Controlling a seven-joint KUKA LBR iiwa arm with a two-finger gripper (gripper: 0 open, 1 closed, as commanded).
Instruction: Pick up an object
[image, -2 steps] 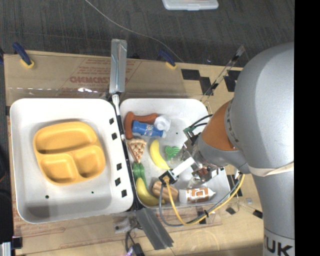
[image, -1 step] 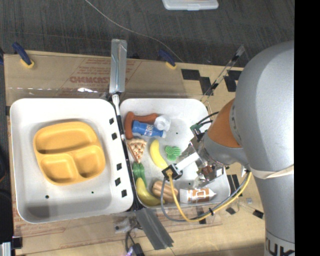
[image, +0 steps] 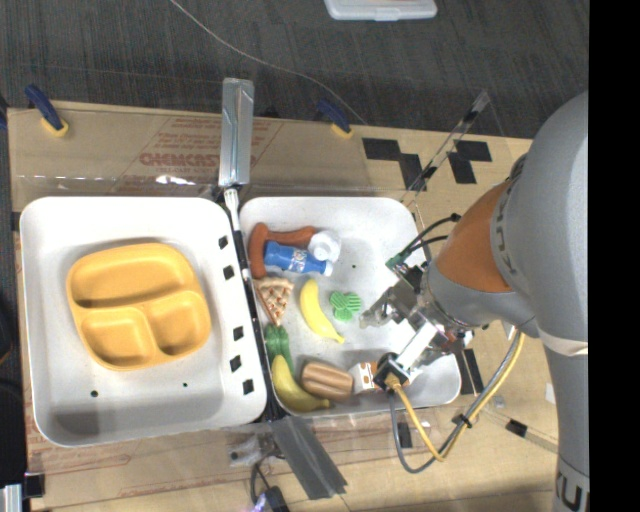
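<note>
The right bin (image: 390, 225) holds several toy foods. A blue bottle (image: 295, 260) with a white cap lies beside a red-brown sausage (image: 281, 238). Below them sit a pizza slice (image: 273, 297), a yellow banana (image: 318, 311) and a small green ridged piece (image: 346, 305). Along the front are a green vegetable (image: 275, 343), a second banana (image: 288, 390) and a brown bread roll (image: 327, 380). My gripper (image: 381, 346) hangs low over the bin's right half, just right of the green piece and the roll. It is open, with bare bin floor between the fingers.
The left bin (image: 40, 330) carries a yellow divided tray (image: 135, 300). A metal divider (image: 236, 130) stands between the bins at the back. Yellow and black cables (image: 470, 410) loop off my wrist past the right bin's front corner.
</note>
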